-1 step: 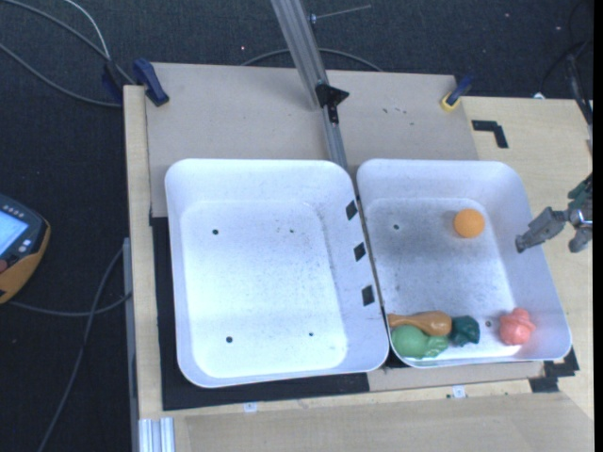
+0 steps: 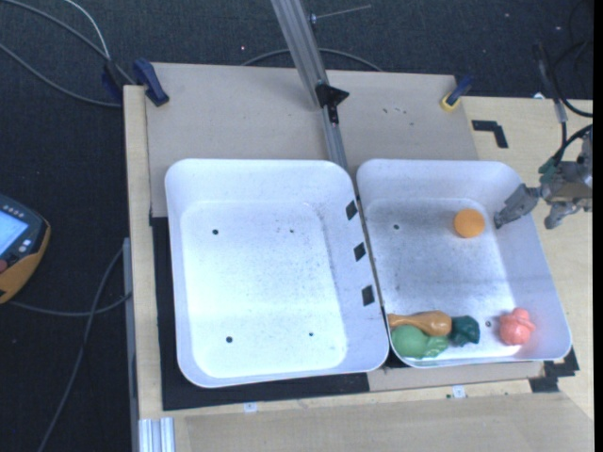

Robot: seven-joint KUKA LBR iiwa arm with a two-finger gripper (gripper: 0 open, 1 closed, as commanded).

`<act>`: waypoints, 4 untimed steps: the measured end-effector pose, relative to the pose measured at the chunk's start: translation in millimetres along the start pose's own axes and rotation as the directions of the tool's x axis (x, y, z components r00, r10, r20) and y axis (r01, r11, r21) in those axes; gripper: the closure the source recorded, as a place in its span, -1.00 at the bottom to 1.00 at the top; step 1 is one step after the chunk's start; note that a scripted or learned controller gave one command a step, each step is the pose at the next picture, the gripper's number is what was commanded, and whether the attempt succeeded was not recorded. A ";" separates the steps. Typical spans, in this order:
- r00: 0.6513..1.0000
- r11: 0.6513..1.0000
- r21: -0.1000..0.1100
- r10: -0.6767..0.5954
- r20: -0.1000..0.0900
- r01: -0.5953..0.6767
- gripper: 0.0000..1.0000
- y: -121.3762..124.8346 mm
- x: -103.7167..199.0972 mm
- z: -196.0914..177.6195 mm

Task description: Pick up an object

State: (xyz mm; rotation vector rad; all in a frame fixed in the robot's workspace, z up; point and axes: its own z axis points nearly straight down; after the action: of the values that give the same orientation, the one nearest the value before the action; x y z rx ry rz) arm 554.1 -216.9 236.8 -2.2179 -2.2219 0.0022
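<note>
1 orange ball is seen in the right bin, just beside the gripper, jaws spread and empty. Likely light, smooth, prone to roll; it is best gripped across the middle.

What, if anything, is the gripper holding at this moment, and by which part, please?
Nothing. The gripper is at the right bin's far right rim, jaws open with nothing between them; the orange ball lies apart from it.
</note>
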 end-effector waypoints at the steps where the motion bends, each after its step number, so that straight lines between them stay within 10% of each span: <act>1: 1.000 1.000 0.001 0.000 -0.001 0.000 -1.00 -28.3 31.6 42.2; 2: 1.000 1.000 0.005 -0.002 -0.002 0.002 -1.00 -30.8 97.7 143.1; 4: 1.000 1.000 -0.004 0.002 0.001 -0.002 -1.00 -72.3 136.1 148.8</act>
State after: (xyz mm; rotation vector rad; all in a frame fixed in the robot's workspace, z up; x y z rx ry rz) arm 481.2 -80.9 88.2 -2.2223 -2.2221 -0.0013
